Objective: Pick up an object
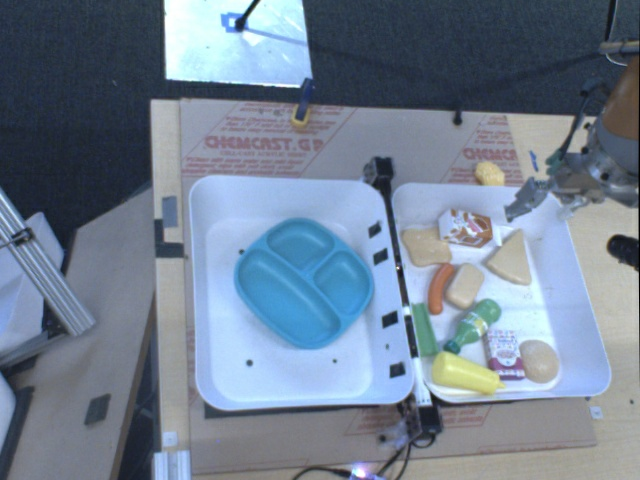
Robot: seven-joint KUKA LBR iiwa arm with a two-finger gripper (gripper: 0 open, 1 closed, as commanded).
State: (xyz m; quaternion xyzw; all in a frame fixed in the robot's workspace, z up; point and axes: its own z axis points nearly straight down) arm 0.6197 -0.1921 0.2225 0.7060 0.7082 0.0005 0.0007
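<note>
The right bin (pixel 575 268) holds several toy foods: a bread slice (pixel 425 246), a red-and-white packet (pixel 467 227), a cheese wedge (pixel 511 258), an orange sausage (pixel 439 287), a tan biscuit (pixel 464 286), a green bottle (pixel 472 326), a yellow piece (pixel 463 372), a small carton (pixel 503 353) and a tan round piece (pixel 539 360). My gripper (pixel 540 203) hangs over the bin's far right corner, above and to the right of the packet and the cheese wedge. Nothing shows in its grasp.
The left bin (pixel 225 368) carries a blue sectioned plate (pixel 303 280). A green stick (pixel 424 330) lies along the divider. A small yellow piece (pixel 489 173) rests on the bench behind the right bin. The arm comes in from the right edge.
</note>
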